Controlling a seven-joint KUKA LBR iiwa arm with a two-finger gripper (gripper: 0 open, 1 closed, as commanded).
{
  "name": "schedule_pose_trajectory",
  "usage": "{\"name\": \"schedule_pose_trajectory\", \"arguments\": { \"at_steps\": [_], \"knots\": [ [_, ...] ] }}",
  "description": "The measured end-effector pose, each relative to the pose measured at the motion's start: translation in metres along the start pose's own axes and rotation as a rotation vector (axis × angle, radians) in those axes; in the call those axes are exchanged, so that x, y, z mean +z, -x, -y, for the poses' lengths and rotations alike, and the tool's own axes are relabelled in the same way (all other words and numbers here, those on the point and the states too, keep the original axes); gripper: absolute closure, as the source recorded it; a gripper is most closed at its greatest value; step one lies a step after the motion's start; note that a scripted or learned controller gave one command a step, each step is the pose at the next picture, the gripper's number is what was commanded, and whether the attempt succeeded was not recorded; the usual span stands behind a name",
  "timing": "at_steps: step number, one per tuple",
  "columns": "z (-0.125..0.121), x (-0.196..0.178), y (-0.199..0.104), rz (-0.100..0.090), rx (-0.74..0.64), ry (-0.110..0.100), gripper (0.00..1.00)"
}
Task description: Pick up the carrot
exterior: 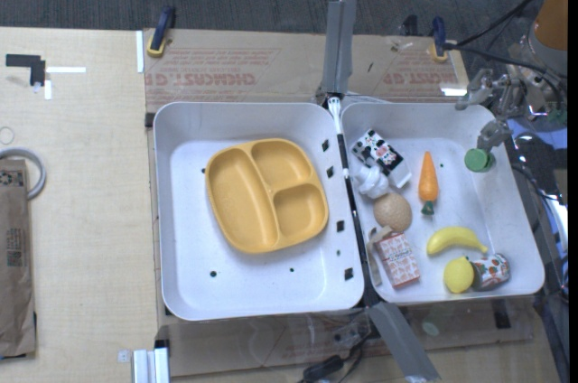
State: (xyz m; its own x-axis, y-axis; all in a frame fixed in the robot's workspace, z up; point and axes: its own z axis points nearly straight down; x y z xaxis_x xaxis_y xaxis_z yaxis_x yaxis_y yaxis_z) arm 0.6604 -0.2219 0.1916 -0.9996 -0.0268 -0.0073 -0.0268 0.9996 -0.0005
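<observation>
Upright-lying carrot (427, 179), green end toward camera.

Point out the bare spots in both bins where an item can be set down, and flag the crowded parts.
Left bin: a bare floor band rings the yellow divided plate, widest along the near and left walls. Right bin: one open patch between the carrot, the banana and the right wall. Crowded: its left side, where the cow toy, egg and small carton bunch together.
</observation>
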Motion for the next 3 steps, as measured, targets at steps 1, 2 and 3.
{"name": "schedule_pose_trajectory", "arguments": {
  "at_steps": [1, 2, 3],
  "knots": [
    [-0.022, 0.098, -0.021, -0.002, -0.381, 0.002, 0.00],
    [0.000, -0.005, 0.000, 0.000, -0.362, 0.000, 0.00],
    [-0.057, 0.098, -0.036, -0.002, -0.378, 0.002, 0.00]
  ]
}}
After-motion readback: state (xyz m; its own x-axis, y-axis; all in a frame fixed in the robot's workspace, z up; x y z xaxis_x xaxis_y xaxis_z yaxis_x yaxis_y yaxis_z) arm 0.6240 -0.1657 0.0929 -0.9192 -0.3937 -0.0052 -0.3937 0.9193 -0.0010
